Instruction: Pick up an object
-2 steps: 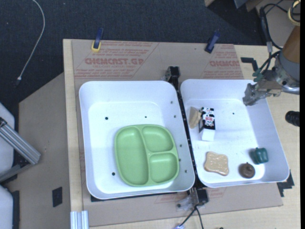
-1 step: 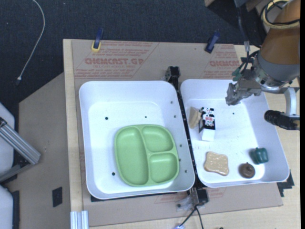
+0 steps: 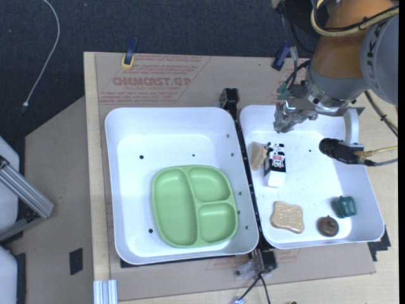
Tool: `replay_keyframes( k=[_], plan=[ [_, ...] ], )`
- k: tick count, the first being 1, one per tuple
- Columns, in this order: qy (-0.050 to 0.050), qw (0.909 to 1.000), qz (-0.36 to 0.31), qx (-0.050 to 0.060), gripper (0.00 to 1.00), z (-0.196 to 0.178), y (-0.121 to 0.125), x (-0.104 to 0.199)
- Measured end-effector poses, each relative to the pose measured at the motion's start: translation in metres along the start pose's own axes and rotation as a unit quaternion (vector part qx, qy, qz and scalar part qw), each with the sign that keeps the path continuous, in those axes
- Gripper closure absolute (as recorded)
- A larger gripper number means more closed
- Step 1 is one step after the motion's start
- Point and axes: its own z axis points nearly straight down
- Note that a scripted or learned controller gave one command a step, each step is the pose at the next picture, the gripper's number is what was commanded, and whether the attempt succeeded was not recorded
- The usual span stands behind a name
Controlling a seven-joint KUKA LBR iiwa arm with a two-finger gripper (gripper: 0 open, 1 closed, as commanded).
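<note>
Currently, your gripper (image 3: 286, 124) hangs over the far part of the right bin (image 3: 361, 227); whether it is released or clenched, you cannot tell. Just nearer lies a small boxy milk carton (image 3: 275, 163) with cow print, on its side, a beige wedge (image 3: 257, 156) to its left. Toast-shaped piece (image 3: 287, 216), brown doughnut (image 3: 328, 225) and teal block (image 3: 345, 206) sit nearer. Left bin (image 3: 126, 138) holds a smooth green divided plate (image 3: 193, 205).

Arm (image 3: 354, 37): we see grey casing with an orange band.
Cables: yellow and black loops.
Gripper (image 3: 288, 122): metallic.
</note>
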Motion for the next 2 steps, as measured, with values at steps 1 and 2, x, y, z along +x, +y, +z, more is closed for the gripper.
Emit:
replay_keyframes(
  k=[1,2],
  plan=[
    [0.0,1.0,0.0,-0.001,1.0,0.001,0.02,0.047],
    [0.0,1.0,0.0,0.002,1.0,0.008,0.019,0.095]
  ],
)
